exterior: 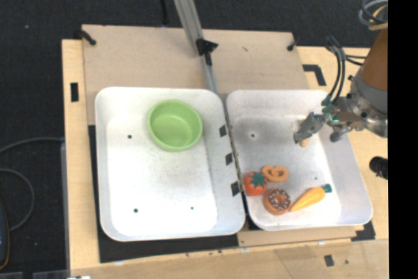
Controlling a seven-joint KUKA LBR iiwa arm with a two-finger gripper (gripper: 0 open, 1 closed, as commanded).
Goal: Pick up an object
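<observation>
Four small toy foods are being kept near the front of the right bin (pixel 339 206): a tomato (pixel 254 183), a pretzel (pixel 275 174), a chocolate doughnut (pixel 277 200) and a carrot (pixel 309 198). The gripper (pixel 307 133) is being held above the bin's bare rear half, well apart from them; whether it is open cannot be told. The carrot is being judged light, stiff and rather slick; it would best be pinched across its thick middle.

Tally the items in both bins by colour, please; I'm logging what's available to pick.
Green: 1, bowl
Red: 1, tomato
Orange: 2, pretzel, carrot
Brown: 1, donut
Total: 5
</observation>
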